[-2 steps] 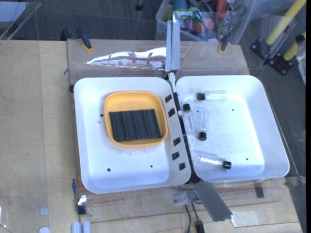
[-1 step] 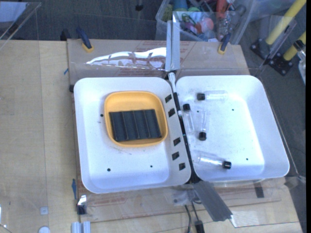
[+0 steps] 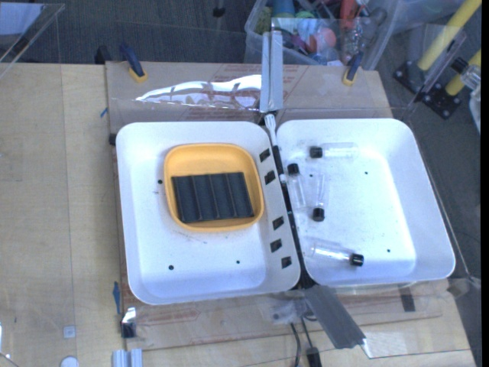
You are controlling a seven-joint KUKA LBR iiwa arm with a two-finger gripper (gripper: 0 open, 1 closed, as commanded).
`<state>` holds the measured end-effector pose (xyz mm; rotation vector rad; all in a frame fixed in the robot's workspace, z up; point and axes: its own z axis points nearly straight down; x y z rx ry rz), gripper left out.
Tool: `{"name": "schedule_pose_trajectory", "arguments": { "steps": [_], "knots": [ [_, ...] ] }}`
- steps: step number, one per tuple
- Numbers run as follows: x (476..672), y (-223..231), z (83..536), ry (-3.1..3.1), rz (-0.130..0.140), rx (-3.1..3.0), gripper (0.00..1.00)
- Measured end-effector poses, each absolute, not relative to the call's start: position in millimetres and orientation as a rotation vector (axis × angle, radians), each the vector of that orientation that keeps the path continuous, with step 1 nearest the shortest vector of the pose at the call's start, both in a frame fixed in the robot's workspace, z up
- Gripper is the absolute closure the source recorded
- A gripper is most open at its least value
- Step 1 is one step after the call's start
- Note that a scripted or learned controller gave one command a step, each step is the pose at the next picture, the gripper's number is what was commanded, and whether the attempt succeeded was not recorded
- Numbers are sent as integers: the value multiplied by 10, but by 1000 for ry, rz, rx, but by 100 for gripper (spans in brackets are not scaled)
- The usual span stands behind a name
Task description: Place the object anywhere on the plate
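An orange-yellow squarish plate (image 3: 177, 160) sits in the left white bin (image 3: 145, 243). A dark ribbed rectangular object (image 3: 212, 196) lies flat on the plate, covering most of its middle. In the right white bin (image 3: 397, 228) lie several clear plastic vials with black caps: one near the top (image 3: 330, 152), a pair by the divider (image 3: 306, 192), and one at the bottom (image 3: 336, 255).
A divider with black tabs (image 3: 276, 205) runs between the bins. A clear tub of colourful items (image 3: 328, 14) stands behind the bench. A blue clamp (image 3: 134, 63) sits at the back left, another (image 3: 351, 69) at the back right. Wooden bench surface extends to the left.
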<state>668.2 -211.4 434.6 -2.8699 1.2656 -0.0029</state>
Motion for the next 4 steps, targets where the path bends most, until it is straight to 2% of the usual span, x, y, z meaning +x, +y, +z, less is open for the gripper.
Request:
{"name": "schedule_pose_trajectory", "arguments": {
  "steps": [2,4],
  "knots": [
    [6679,-2199,4338,308,-2,-3121,100],
    [6681,-2193,4342,304,-5,-3122,100]
  ]
}}
